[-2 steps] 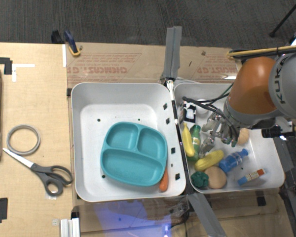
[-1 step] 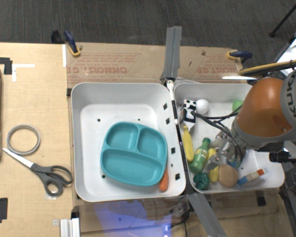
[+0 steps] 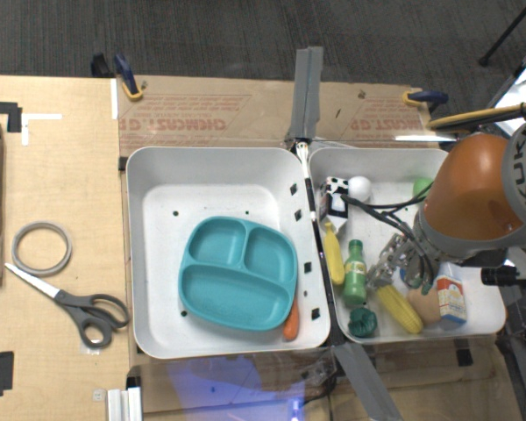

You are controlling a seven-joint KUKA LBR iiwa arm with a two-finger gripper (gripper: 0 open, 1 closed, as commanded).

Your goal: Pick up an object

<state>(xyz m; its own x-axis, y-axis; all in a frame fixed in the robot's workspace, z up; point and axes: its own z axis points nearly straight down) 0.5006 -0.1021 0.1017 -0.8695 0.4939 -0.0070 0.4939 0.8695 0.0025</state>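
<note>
While the pincer [image 3: 393, 266] hangs in the right bin [image 3: 482, 323], between a green bottle [image 3: 356, 272] and a corn cob [image 3: 398, 309], I cannot tell its state.

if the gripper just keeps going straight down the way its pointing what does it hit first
Probably the yellow corn cob lying just under the gripper in the right bin; the green bottle stands close beside. Depth is hard to judge from this slanted view.

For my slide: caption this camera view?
Gripper lowered among toys in the right bin; teal plate in the left bin.
</note>
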